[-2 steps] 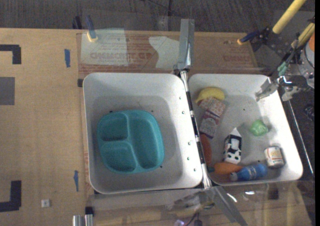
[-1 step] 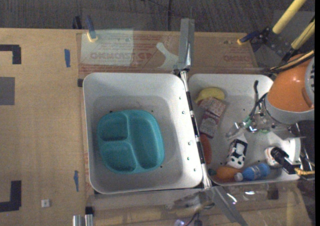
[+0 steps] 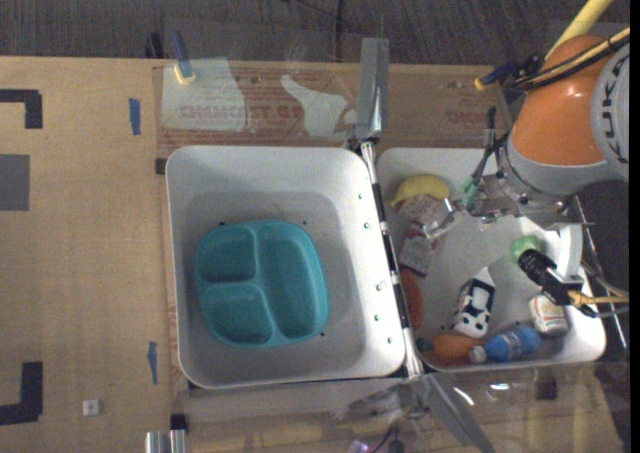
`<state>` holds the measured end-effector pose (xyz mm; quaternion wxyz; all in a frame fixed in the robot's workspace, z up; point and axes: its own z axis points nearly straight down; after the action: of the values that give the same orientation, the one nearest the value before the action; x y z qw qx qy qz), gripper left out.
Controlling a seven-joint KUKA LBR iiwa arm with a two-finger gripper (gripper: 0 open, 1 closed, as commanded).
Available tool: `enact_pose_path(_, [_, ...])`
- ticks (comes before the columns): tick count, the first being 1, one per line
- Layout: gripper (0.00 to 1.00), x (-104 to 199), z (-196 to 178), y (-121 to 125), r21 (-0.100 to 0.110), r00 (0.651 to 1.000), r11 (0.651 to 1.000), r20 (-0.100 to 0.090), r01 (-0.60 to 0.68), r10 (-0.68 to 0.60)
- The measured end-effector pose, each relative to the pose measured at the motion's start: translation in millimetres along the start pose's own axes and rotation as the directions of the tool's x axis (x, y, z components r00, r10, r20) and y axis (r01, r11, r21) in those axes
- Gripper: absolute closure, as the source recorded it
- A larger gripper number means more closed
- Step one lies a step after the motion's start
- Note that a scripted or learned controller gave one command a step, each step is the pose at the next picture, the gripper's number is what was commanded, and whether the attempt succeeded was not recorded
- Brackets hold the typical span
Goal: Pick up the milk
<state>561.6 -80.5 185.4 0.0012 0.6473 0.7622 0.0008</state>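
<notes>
Arm: grey casing, broad glossy orange band above wrist, black "KU" lettering visible at frame edge. Thin black cables run across the band. Pincer: small metallic assembly, thin dark wires attached.

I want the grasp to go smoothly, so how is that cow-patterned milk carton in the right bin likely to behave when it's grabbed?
The milk carton looks small and boxy, so probably light and fairly stiff. It seems tilted among clutter, an orange item and a blue-capped bottle beside it, so it may tip or slide when nudged.

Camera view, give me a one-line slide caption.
Grey KUKA arm's gripper hovers over the cluttered right white bin holding the cow-patterned milk carton; teal divided plastic tray sits in the left.
</notes>
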Motion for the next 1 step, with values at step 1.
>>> enact_pose_path(1, [0.0, -19.3, 96.3, -55.7, -0.007, 0.996, 0.996, 0.003, 0.092, -0.092])
